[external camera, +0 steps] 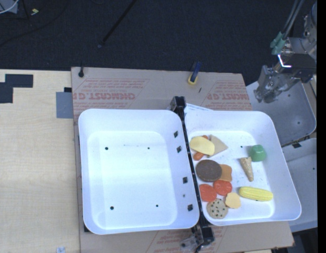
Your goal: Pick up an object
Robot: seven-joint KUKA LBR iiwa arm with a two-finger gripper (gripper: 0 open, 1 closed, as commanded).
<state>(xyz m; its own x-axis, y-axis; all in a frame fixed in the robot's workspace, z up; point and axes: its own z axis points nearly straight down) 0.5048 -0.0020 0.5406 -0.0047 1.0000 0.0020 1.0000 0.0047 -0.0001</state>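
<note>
From the fixed camera above the bench, two shallow white bins sat side by side on a sheet of printed cardboard (152, 91). The left bin (94, 125) showed its bare white floor with a few small dark dots. The right bin (281, 194) held all the toy food, gathered toward its left and lower part. A yellow slice (203, 146) lay near the divider with a tan wedge (219, 144) just beside it on the right, and a round brown patty (209, 170) lay directly below them. A small orange piece (226, 172) touched the patty's right side. Below the patty lay two red-orange discs (215, 190), side by side, and under these a chocolate-chip cookie (218, 209) with a small yellow round piece (233, 201) just to its right. A yellow corn cob (256, 194) lay on its side near the bin's lower right, a tan cone (247, 168) lay above it, and a green ball-like piece (257, 153) sat near the cone's upper end. The gripper (268, 88) hung well outside the right bin, above its upper right corner, apart from every object; its end was too dark and small to make out. A blue and yellow clamp (194, 74) sat at the far edge of the cardboard.
</note>
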